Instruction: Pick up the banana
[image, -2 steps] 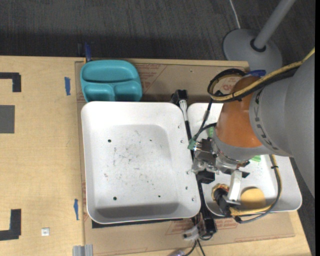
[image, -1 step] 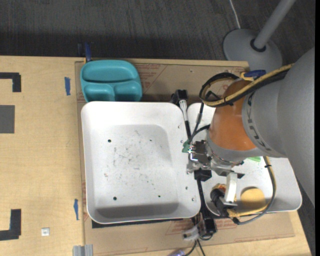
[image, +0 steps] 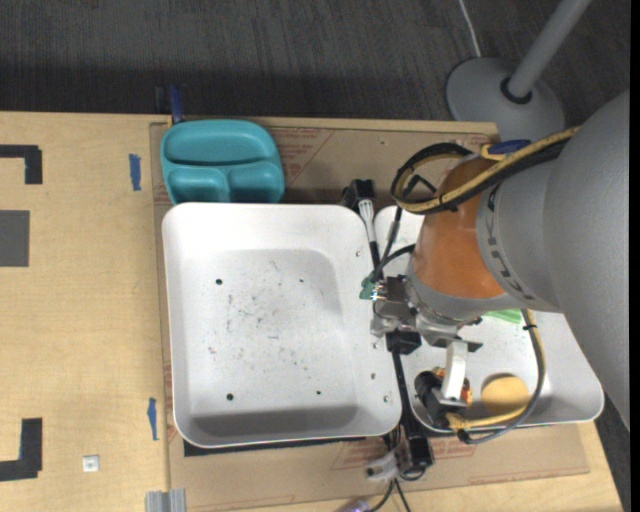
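Note:
The arm's orange band and grey wrist hang low over the right bin (image: 585, 395) and cover most of it. My gripper (image: 441, 345) sits under the wrist, near the bin's left wall, with its tip hidden by the wrist parts. A yellow-orange rounded thing (image: 505, 390) lies at the bin's front, just right of the gripper; only this part shows, so I cannot tell whether it is the banana. A thin green thing (image: 505, 317) pokes out from under the wrist further back.
The left white bin (image: 190, 300) has only scuff marks on its floor. A teal divided tray (image: 222, 160) stands behind it. A narrow wall separates the two bins. Cardboard bench lies to the left.

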